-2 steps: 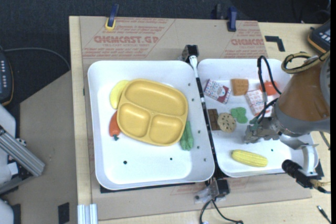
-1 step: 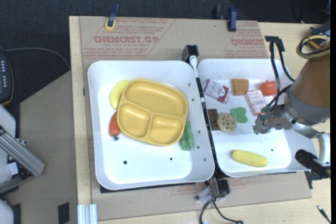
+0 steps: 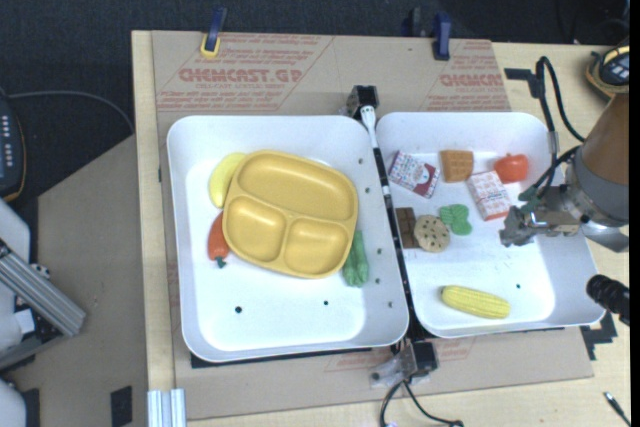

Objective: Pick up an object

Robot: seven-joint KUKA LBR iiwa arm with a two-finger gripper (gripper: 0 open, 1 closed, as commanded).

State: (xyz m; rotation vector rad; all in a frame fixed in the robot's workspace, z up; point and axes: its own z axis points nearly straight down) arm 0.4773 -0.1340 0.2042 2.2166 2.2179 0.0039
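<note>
Two bins (image 3: 190,215); yellow tray (image 3: 288,213) in left

The right bin (image 3: 465,123) carries the loose toy food. A yellow corn cob (image 3: 476,302) lies flat near its front edge. A round chocolate-chip cookie (image 3: 432,234) sits by the left wall, touching a dark brown bar (image 3: 404,226), with a small green piece (image 3: 456,218), perhaps broccoli, just beside it. Toward the back edge lie two red-and-white packets (image 3: 413,174) (image 3: 489,195), an orange-brown slice (image 3: 457,165) between them, and a red tomato (image 3: 512,168).
</note>
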